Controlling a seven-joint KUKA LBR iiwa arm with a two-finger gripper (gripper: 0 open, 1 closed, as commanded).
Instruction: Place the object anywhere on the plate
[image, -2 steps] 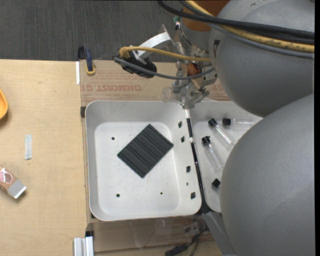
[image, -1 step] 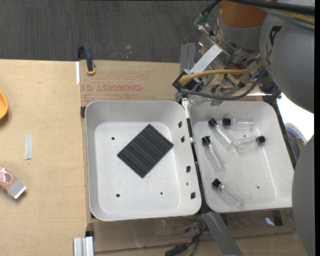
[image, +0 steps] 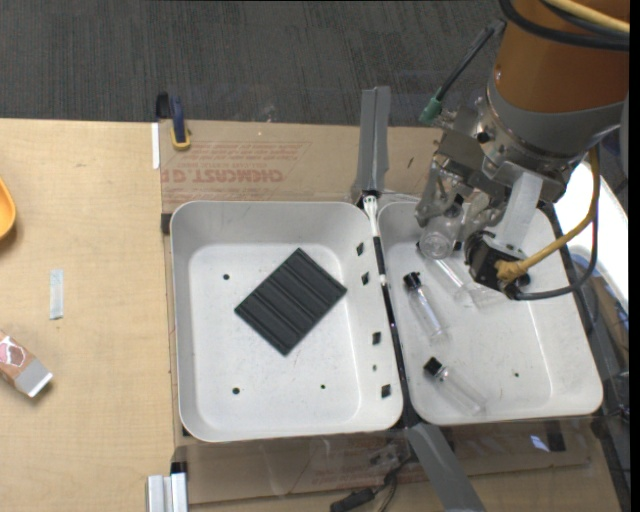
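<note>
Closest to the lens, near the front edge of the right white plastic bin (image: 560, 400), lies a small clear plastic vial with a black cap (image: 452, 384), and a second clear black-capped vial (image: 424, 306) sits a bit further back, near the divider between the bins. Over the back of that same bin hangs the grey arm with its orange band (image: 560, 60), and its tool (image: 440, 235) looks clamped on a third clear vial (image: 437, 243) that shows between the fingers, though it's see-through so the outline is pretty faint. Next door, the left white bin (image: 190, 330) has a dark grey ribbed square plate (image: 291, 300) lying flat, turned like a diamond, roughly mid-bin. Way off left on the wooden tabletop (image: 90, 400) there's a small red-and-grey block (image: 22, 365).
</note>
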